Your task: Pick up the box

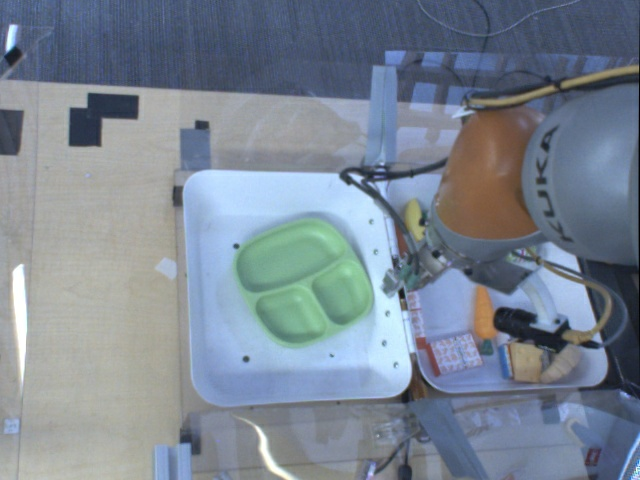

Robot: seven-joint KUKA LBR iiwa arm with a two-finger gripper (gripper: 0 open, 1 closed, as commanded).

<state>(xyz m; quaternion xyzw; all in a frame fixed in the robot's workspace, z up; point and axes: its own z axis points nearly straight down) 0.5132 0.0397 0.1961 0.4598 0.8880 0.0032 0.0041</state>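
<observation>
The box (456,353), small and flat with a red-and-white print, lies at the front left of the right bin (590,373). My gripper (403,274) hangs over that bin's left wall, near the divide between the two bins. It is above and to the left of the box, not touching it. The grey arm with its orange band covers most of the right bin behind the gripper.
The left bin (210,268) holds a green divided plate (303,282). In the right bin an orange carrot-like piece (484,313), a tan piece (548,364) and a small blue item (505,362) lie right of the box. A yellow object (412,218) sits at the back left.
</observation>
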